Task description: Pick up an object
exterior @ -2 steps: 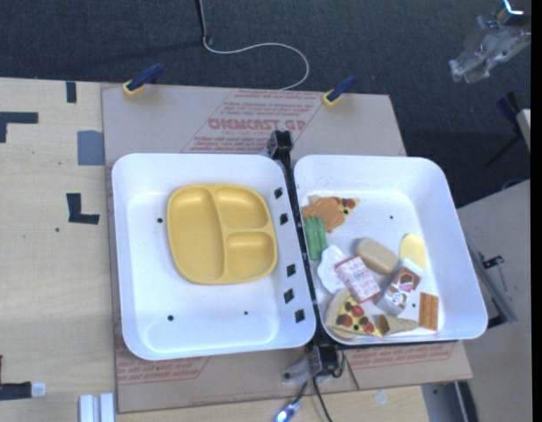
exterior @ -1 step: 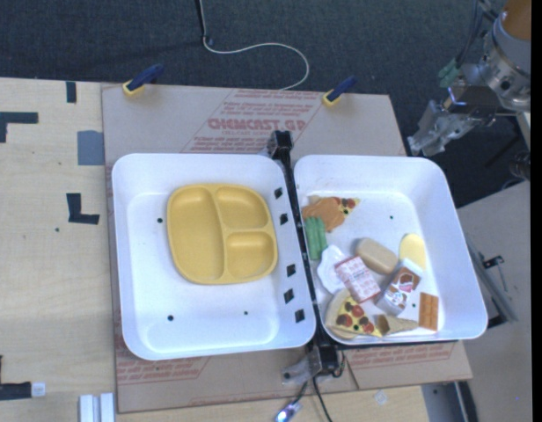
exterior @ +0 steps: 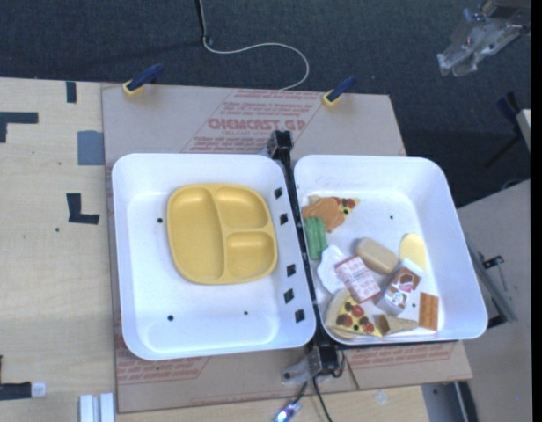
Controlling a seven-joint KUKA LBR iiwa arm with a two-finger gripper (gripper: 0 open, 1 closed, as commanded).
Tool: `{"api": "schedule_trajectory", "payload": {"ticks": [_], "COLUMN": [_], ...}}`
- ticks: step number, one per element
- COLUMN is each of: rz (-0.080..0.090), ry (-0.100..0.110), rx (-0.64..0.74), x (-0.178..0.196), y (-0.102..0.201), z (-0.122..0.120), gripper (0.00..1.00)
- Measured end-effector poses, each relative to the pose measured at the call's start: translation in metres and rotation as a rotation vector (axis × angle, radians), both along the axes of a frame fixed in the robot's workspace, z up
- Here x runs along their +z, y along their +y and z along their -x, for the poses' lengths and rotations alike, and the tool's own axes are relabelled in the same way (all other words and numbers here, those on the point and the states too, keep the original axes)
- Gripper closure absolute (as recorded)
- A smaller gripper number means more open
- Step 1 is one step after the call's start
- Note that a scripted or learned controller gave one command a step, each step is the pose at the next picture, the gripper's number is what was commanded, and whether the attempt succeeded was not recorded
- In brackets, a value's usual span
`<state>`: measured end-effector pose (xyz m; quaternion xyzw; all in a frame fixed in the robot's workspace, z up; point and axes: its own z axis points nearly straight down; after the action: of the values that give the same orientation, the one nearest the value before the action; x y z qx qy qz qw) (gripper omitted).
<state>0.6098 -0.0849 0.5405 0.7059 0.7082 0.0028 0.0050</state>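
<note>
2 white bins sat side by side on the worktop (exterior: 51, 236). Toy food items (exterior: 369, 275) lay clustered in the right bin (exterior: 429, 183); the gripper (exterior: 469, 47) hung well apart, above its far right corner, finger state indeterminate.

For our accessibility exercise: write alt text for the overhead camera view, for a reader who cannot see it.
Two white bins sit side by side on a bench: the left bin holds a yellow divided plate, the right bin a pile of toy food. The gripper hangs at the top right, away from both bins.
</note>
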Motion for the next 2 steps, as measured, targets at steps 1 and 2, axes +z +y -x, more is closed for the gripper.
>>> {"api": "schedule_trajectory", "payload": {"ticks": [1, 2], "rz": [-0.005, -0.007], "ry": [0.032, 0.001], "rx": [-0.006, 0.012], "x": [-0.179, -0.063], "y": [-0.013, 0.125], "z": [0.036, 0.028], "gripper": [1.0, 1.0]}}
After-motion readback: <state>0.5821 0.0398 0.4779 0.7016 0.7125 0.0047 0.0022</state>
